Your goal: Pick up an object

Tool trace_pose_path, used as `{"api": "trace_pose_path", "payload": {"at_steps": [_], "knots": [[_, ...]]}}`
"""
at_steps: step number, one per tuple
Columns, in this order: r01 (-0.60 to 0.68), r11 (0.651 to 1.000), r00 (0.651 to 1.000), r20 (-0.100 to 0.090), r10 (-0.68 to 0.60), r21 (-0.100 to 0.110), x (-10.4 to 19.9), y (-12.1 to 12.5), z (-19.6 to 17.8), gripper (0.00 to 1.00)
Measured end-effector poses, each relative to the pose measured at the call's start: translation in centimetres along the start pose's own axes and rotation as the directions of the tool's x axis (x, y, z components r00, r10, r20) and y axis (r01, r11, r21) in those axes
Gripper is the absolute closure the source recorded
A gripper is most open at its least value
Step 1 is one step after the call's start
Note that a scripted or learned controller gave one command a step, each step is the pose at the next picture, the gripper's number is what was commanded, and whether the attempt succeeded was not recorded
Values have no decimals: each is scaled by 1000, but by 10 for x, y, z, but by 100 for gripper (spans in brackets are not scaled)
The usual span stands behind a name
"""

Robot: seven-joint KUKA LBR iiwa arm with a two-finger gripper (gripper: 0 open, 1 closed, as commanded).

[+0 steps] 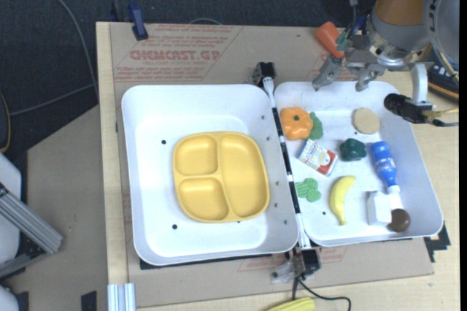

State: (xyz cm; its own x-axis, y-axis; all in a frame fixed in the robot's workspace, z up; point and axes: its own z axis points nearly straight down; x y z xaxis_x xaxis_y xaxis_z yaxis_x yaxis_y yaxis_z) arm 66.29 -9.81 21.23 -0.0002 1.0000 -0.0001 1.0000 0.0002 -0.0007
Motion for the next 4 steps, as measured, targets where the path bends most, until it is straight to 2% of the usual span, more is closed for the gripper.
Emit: {"api": "trace_pose_path", "payload": {"at_steps": [1, 2, 3, 4], "knots": [[-1, 1000, 1000, 1, 1, 0, -53, -29, 128, 0], [-1, 1000, 1000, -1, 1, 1, -53, -82, 128, 0], [-2, 1000, 1000, -1, 2, -1, -53, -81, 118, 100], [2, 1000, 1000, -1, -2, -4, 25, -86, -16, 100]]}}
